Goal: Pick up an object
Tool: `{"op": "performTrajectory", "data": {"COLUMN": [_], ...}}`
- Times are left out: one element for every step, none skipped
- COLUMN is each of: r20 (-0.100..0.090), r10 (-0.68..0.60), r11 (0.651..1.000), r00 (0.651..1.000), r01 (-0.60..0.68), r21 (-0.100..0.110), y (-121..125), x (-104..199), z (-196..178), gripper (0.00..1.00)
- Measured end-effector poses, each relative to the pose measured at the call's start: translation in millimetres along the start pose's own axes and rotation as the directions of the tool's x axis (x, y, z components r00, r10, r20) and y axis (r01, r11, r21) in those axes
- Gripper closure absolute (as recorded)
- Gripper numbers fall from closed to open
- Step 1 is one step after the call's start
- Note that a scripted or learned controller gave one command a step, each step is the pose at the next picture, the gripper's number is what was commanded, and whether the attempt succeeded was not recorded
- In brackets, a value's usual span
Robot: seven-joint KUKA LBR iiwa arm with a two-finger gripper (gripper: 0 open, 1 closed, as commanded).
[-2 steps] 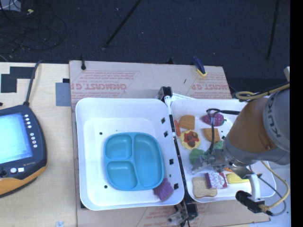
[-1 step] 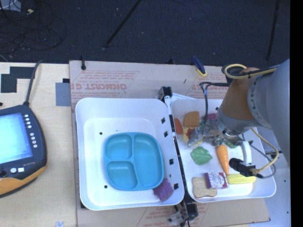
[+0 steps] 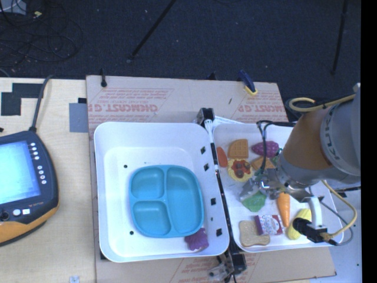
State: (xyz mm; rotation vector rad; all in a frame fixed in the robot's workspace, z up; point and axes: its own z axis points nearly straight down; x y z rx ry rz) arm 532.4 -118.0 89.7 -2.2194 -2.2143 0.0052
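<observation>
The arm (image 3: 321,143) reaches in from the right, its orange band above the wrist over the far right part of the right bin (image 3: 224,135). The pincer (image 3: 259,188) hangs low over the middle of that bin, just above a green toy piece (image 3: 255,203). Whether its fingers are wide or narrow cannot be told from this view, and nothing can be seen held between them.

The right bin holds a scatter of toy food. At the far side lie a waffle-like piece (image 3: 238,148), a purple piece (image 3: 265,148) to its right and a red piece (image 3: 221,156) by the left wall. Just near the waffle sits a small round pizza-like piece (image 3: 240,168). An orange carrot (image 3: 284,208) lies right of the green piece, pointing toward the near edge. Along the near wall lie a slice of bread (image 3: 253,234), a red and white packet (image 3: 270,223) beside it, and a yellow piece (image 3: 298,223) further right.

The left bin (image 3: 112,140) holds a blue divided plate (image 3: 166,201) with three compartments, and a purple piece (image 3: 197,240) lies just near the plate's near right corner.

Both bins stand on a cardboard sheet (image 3: 153,102) on the surface (image 3: 65,229). A handheld control pendant (image 3: 20,184) with a lit screen lies at the left, well apart from the bins.
</observation>
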Motion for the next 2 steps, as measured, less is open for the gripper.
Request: {"op": "performTrajectory", "data": {"r20": [-0.001,-0.002], "r10": [-0.002,-0.012], "r11": [1.0,1.0], "r00": [1.0,1.0], "r01": [0.002,0.012], "r21": [-0.001,-0.014], "y": [2,34], "x": [0,93], "z": [-10,-103], "gripper": [1.0,1.0]}}
